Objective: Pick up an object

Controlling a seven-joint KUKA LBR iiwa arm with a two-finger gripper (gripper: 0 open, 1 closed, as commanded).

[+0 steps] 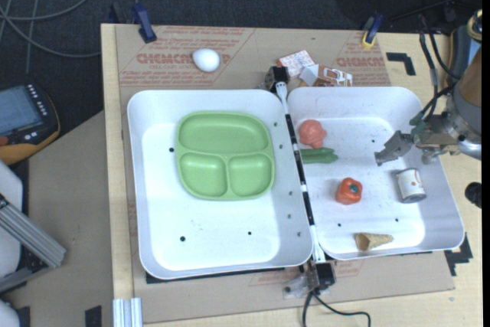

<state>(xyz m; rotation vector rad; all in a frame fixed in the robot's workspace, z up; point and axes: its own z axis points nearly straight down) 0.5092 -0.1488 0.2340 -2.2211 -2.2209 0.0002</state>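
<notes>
The pincer [394,150] hangs over the right bin [440,222], near its right side, with the arm reaching in from the right. Whether it is spread or pressed together cannot be told at this angle, and nothing shows between its tips.

Just below and to the right of it, a small silver can [409,184] lies on its side on the bin floor. Toward the bin's left wall sit a pink toy [311,132] and, just under it, a green vegetable [318,156]. An orange-red pepper [348,191] stands near the middle, and a tan wedge [373,241] lies near the front edge.

The left bin [153,226] holds a green divided plate [225,155]. On the surface [230,42] behind the bins rest a white egg [205,59] and some small packets [314,71].
</notes>
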